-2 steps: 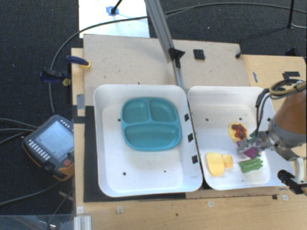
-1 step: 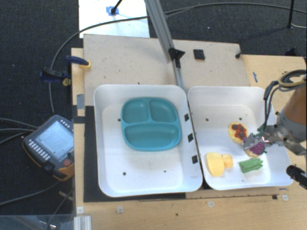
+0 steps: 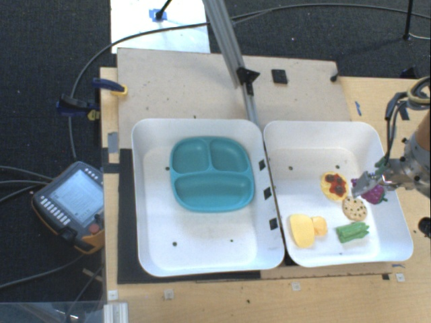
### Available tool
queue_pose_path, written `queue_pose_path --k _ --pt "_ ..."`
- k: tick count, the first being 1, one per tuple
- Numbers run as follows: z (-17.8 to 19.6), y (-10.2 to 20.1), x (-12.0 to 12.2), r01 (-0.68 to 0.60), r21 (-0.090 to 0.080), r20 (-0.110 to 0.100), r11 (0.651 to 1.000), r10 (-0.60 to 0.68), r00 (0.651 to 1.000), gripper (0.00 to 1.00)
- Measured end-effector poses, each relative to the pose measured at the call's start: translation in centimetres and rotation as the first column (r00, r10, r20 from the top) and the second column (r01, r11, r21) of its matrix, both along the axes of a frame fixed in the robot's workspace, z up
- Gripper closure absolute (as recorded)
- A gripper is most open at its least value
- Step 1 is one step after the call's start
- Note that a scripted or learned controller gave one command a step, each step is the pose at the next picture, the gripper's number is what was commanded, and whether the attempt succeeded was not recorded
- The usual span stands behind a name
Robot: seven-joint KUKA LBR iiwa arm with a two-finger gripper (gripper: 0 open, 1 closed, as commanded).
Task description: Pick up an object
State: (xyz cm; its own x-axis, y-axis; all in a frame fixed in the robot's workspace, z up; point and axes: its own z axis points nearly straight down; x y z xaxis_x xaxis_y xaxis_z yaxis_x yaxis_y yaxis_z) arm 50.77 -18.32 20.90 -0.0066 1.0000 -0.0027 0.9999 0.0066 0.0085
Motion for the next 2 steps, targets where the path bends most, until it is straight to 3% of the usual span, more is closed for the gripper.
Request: queue_pose_path --k 1,2 --pt "1.0 0.0 0.1 0.001 0.002 -0.005 1.000 -0.001 1.000 1.00" --pt "0.1 5.5 0.6 -0.004 0.004 -0.006 1.000 0.004 1.000 1.00"
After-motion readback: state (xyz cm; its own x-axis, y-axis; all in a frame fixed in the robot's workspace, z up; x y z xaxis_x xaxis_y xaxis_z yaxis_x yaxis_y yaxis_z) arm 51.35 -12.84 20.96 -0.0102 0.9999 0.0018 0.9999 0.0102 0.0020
